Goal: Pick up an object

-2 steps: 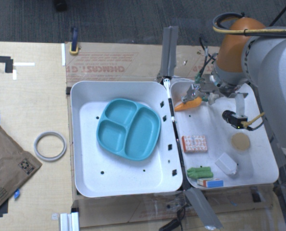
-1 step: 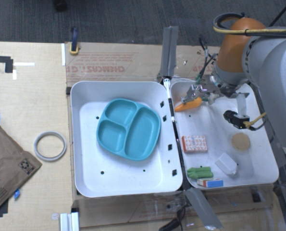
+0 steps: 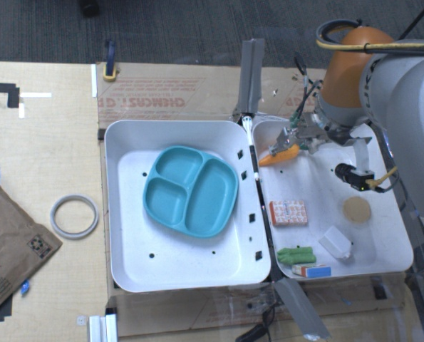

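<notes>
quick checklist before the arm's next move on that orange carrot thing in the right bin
1. Jaws positioned at the orange carrot-shaped toy: ok, the gripper sits right at its upper end.
2. Toy clamped between the jaws: cannot tell, the wrist hides the contact.
3. Toy lifted off the right white bin: cannot tell.
4. Space around the toy: ok, the red patterned box and tan round disc lie apart from it.
5. Divider wall close to the toy's tip: not ok, little room there.

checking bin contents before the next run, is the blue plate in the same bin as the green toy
No, the blue plate lies in the left bin, while the green toy lies in the right bin.
</notes>
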You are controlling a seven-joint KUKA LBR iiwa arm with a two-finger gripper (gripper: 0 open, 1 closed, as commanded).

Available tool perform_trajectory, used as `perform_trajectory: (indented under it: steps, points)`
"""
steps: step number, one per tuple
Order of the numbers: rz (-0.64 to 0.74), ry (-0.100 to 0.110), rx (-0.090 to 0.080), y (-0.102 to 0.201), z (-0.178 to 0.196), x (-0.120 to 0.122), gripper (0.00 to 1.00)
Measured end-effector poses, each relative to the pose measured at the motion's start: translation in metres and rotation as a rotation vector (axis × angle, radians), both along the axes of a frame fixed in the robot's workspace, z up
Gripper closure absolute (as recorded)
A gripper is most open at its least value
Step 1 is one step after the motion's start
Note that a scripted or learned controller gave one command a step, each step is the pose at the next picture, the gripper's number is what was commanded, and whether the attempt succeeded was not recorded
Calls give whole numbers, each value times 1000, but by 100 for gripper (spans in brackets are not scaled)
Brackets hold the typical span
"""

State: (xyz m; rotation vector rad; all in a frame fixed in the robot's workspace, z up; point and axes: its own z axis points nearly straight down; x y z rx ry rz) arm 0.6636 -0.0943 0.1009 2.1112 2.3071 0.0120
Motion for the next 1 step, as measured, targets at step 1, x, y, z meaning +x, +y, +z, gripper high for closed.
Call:
perform_trajectory:
  steps: [1]
  points:
    - [-3,-4,-3,-3,12,1,100]
